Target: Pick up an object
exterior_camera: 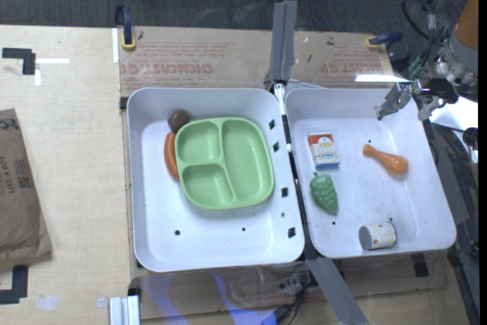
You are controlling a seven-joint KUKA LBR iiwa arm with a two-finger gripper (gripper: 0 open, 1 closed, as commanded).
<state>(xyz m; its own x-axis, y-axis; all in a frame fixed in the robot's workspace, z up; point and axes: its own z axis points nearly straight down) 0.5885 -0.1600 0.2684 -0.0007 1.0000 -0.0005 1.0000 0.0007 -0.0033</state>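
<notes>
The right bin (426, 164) holds a small white and red box (323, 149), an orange club-shaped toy (386, 159), a green bunch of grapes (324, 192) and a silver can (378, 235) lying on its side. My gripper (405, 104) hangs over the bin's far right corner, above and to the right of the orange toy. Its fingers (387, 105) are spread open with nothing between them.
The left bin (152, 224) carries a green divided plate (225, 161), with a brown round item (179, 120) and an orange carrot-like item (170, 154) tucked at its left edge. A grey divider bar (283, 42) runs between the bins. Cables hang at the far right.
</notes>
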